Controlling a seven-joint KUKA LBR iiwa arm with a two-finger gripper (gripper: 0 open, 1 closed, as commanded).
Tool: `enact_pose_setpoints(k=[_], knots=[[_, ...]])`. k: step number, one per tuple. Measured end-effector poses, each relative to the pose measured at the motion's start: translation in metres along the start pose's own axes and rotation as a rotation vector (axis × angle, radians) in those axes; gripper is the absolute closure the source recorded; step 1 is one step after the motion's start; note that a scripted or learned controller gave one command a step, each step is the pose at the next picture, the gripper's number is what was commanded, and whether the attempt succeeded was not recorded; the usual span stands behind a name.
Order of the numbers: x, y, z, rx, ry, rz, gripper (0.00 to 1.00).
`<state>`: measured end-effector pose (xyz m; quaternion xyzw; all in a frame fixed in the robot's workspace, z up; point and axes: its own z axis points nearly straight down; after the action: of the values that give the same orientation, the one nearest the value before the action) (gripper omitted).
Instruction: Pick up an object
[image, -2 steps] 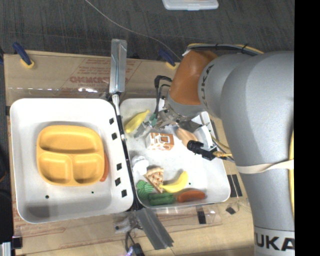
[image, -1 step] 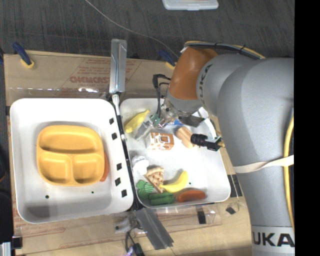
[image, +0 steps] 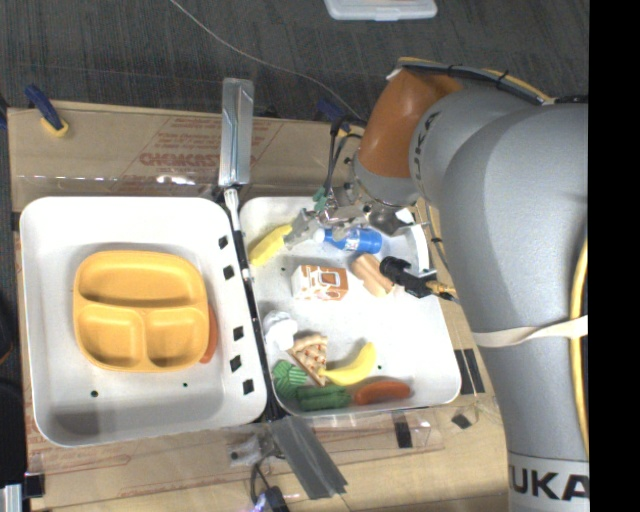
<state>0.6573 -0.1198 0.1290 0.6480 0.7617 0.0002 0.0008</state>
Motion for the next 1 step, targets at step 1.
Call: enact_pose_setpoints(k=[1], knots=[[0.0025,-0.0515,0.0383,0.005,0.003,-0.124,0.00]])
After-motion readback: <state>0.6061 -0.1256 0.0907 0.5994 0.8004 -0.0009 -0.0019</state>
